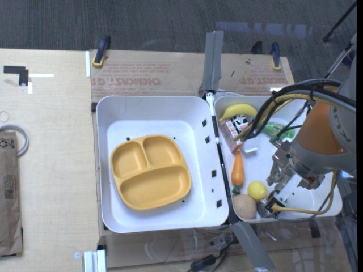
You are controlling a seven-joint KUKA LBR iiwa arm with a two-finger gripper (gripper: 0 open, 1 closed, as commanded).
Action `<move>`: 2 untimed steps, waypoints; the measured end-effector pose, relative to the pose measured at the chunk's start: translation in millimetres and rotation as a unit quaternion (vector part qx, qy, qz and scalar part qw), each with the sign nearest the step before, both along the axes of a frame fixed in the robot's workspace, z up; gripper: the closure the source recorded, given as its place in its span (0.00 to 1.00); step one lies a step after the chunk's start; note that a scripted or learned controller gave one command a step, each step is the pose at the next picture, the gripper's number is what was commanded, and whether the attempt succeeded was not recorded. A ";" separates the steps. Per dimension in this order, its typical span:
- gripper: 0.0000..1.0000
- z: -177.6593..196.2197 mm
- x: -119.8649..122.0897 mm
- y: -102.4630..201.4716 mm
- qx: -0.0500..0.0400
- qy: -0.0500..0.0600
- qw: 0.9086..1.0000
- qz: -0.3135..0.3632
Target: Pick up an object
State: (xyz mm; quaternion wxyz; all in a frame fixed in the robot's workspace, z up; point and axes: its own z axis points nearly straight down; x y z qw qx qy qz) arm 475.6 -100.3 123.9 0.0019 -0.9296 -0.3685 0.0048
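In the right bin [258,162], operator, you will find the gripper [277,180] low over the near right corner, with the grey arm and its orange band coming in across the right wall. You cannot tell from this view whether the claw is released or clenched, and nothing is seen gripped in it. The objects lie along the bin's left side: a banana [238,111] at the far left corner, a brown snack carton [231,135] just beside it, then a carrot [237,170], a lemon [257,190] and a tan round object [245,207] at the near left corner. The lemon lies nearest the gripper. The left bin [113,118] holds a yellow divided plate [151,171].
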 end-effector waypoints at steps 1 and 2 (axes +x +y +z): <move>1.00 -5.2 0.4 -68.0 0.001 -0.001 0.998 0.061; 1.00 67.9 1.3 -108.8 0.002 -0.001 0.985 0.175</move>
